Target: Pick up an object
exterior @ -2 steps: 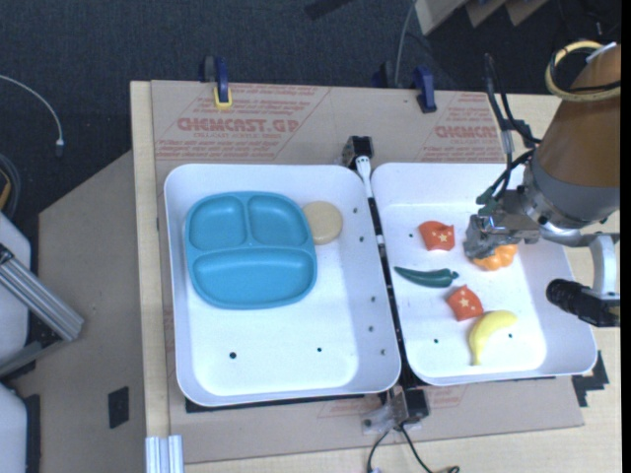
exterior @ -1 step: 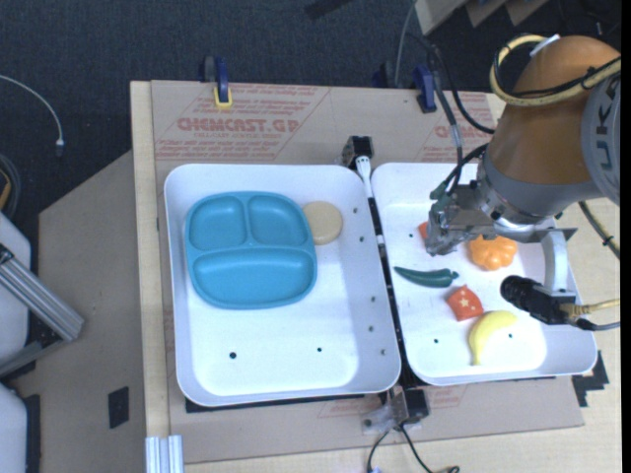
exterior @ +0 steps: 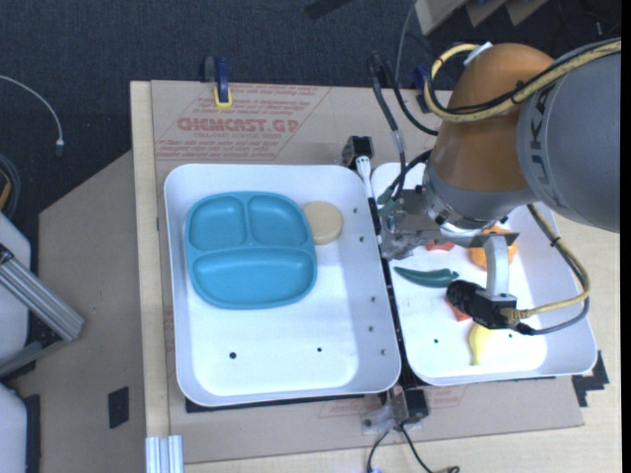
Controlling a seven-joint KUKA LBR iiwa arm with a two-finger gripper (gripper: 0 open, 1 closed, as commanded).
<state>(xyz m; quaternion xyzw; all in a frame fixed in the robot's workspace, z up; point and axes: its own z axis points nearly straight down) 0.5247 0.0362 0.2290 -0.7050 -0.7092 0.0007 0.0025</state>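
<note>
gripper (exterior: 402, 233) just above teal object (exterior: 426, 277) in right bin (exterior: 552, 358)

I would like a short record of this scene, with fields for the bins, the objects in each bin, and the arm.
left bin: holds a blue divided plate and a small beige round object beside it
right bin: holds a dark green object, a yellow object and orange pieces, partly hidden
arm: reaches in over the right bin
gripper: low near the right bin's left wall; grasp cannot be judged
</note>
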